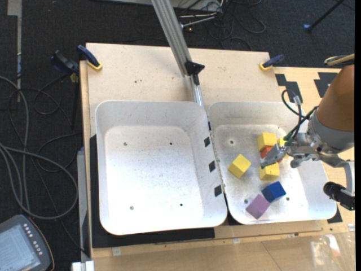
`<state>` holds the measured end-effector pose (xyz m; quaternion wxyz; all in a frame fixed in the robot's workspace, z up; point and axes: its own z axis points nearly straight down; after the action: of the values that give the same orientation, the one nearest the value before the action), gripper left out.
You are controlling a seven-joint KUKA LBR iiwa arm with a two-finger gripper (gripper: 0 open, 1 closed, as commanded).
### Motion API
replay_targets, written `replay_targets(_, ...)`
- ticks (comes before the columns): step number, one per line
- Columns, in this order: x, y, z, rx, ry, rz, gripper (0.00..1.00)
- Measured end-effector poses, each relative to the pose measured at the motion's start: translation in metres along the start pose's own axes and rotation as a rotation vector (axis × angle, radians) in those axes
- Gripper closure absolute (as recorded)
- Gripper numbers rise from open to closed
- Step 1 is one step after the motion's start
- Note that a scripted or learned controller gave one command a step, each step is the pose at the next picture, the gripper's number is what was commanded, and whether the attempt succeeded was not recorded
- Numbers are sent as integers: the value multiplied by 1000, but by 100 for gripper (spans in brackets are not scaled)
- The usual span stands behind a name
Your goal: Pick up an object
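My gripper [272, 156] reaches in from the right and sits low in the right bin [316, 208], over a tight cluster of blocks. That cluster is a yellow block [267, 140] at the back, a small red piece [264, 151] partly hidden under the gripper, and another yellow block [269, 173] just in front. A yellow cube [240, 166] lies apart to the left. Nearer the front are a blue cube [274, 191] and a purple block [258, 206].
The left bin [113, 151] adjoins the right one at a shared rim with black clips [212, 165]. A slanted metal pole [172, 30] ends near the bins' back edge. Blue and yellow clamps [89, 58] hold the board's corners.
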<state>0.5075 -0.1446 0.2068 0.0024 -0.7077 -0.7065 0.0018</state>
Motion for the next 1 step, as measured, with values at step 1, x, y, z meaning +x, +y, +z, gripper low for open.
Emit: replay_targets(1, -6, -6, 48, -1, 0, 0, 0)
